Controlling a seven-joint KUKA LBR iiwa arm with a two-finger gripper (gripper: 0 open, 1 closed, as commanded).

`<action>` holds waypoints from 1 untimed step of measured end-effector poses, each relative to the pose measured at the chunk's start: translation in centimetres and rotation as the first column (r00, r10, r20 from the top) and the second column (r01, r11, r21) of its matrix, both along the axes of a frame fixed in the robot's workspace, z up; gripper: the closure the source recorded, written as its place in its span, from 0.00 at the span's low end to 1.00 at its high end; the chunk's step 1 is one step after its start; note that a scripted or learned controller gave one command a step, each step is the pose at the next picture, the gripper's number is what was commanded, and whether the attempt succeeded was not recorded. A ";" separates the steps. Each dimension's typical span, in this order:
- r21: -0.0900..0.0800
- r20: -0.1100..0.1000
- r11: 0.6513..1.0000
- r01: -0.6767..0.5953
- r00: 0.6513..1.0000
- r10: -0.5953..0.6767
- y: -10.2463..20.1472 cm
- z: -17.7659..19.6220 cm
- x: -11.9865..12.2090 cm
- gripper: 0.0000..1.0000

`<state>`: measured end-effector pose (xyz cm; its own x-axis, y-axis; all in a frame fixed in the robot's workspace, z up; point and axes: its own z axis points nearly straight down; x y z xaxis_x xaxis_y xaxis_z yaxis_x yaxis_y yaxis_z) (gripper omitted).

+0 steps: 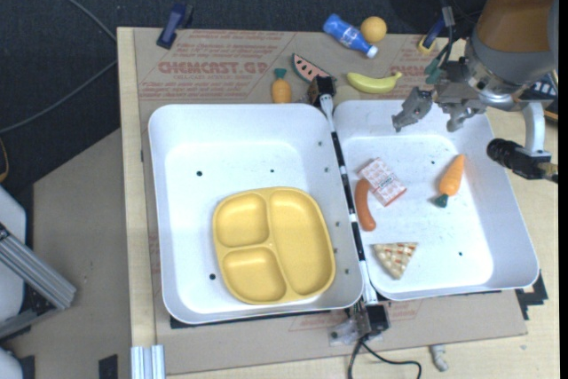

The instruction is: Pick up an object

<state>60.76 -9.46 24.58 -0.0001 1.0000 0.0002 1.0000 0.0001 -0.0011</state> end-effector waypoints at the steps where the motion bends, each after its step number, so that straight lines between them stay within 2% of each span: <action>1: -0.002 0.002 1.000 0.001 1.000 -0.001 -6.6 -3.0 2.5 0.00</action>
<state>63.30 -16.05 21.62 0.0005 1.0000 -0.0015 1.0000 -0.0005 0.0010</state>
